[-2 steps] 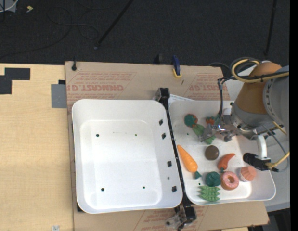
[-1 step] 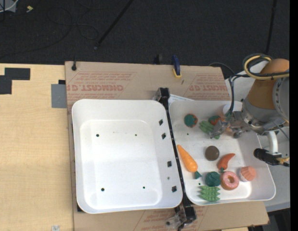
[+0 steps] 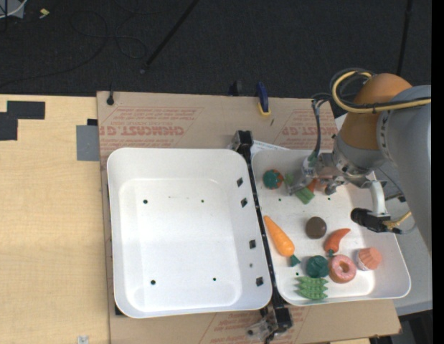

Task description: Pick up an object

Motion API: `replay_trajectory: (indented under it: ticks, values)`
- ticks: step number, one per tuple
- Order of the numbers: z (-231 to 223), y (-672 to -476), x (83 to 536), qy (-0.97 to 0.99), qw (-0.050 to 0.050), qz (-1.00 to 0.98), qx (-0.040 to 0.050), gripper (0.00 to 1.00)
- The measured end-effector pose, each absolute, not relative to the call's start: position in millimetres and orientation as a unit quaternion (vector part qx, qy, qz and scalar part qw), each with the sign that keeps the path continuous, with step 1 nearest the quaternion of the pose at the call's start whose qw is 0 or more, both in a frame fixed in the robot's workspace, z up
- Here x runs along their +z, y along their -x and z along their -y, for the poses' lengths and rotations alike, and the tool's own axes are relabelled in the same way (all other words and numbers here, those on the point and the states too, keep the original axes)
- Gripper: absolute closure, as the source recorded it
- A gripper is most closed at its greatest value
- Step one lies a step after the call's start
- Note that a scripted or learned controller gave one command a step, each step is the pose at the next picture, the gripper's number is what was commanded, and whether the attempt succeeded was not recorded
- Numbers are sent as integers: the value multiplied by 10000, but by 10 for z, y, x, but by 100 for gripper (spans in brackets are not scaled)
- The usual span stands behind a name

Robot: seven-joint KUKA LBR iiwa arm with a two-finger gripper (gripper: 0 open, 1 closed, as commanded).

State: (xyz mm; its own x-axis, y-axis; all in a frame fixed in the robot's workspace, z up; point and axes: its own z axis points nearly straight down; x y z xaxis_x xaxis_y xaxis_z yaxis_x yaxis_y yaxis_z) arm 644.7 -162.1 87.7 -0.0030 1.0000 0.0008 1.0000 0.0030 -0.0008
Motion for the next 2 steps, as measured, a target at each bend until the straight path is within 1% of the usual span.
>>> replay_trajectory:
  ticks: [1,2]
  values:
    - [1836,-6439,880,7070,2,7072,5,0]
    - [2055,-6438,879,7069,19,7073,7,0]
